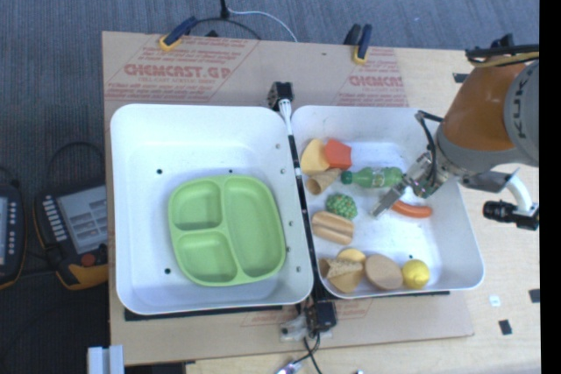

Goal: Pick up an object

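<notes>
My gripper (pixel 401 194) hangs over the right bin (pixel 465 241), open, with nothing between its fingers. One grey finger (pixel 387 204) points down-left between a green bottle (pixel 372 178) lying just to its upper left and an orange-red sausage (pixel 410 208) just below it. Also in this bin are a broccoli floret (pixel 342 206), a hot dog bun (pixel 332 228), a yellow-orange piece (pixel 313 156), a red piece (pixel 338 154), a bread roll (pixel 346 269), a brown potato (pixel 383 271) and a lemon (pixel 415 273).
The left bin (pixel 140 144) holds a green divided plate (pixel 228 228). A ridge (pixel 296 188) separates the two bins. The arm's orange band (pixel 486 114) stands over the right bin's far right corner. Clamps (pixel 358 41) sit on the bench's back edge.
</notes>
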Motion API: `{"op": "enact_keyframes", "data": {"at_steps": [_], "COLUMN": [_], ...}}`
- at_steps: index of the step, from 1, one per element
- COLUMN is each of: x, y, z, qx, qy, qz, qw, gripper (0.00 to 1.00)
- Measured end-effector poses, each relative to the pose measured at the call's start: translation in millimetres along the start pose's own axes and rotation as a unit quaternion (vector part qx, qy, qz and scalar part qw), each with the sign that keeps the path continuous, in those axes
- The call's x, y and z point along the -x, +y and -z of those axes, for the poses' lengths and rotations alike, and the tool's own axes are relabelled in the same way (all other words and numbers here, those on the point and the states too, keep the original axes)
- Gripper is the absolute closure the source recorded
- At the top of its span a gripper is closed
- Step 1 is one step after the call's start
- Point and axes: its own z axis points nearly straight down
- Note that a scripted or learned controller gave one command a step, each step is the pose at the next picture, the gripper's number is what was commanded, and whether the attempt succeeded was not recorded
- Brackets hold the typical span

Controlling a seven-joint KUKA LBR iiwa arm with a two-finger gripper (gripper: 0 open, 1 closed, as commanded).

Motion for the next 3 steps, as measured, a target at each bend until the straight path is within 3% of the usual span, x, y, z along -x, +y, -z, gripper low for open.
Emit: {"op": "enact_keyframes", "data": {"at_steps": [1, 2, 3], "x": [-44.2, -34.6, -32.9], "y": [8.0, 85.0, 86.0], "z": [0.9, -0.3, 11.8], "qx": [0.003, 0.002, 0.004], "qy": [-0.005, -0.002, -0.005], "qz": [-0.006, -0.163, -0.164], "qw": [1.0, 0.9866, 0.9865], "gripper": [0.0, 0.0, 1.0]}}
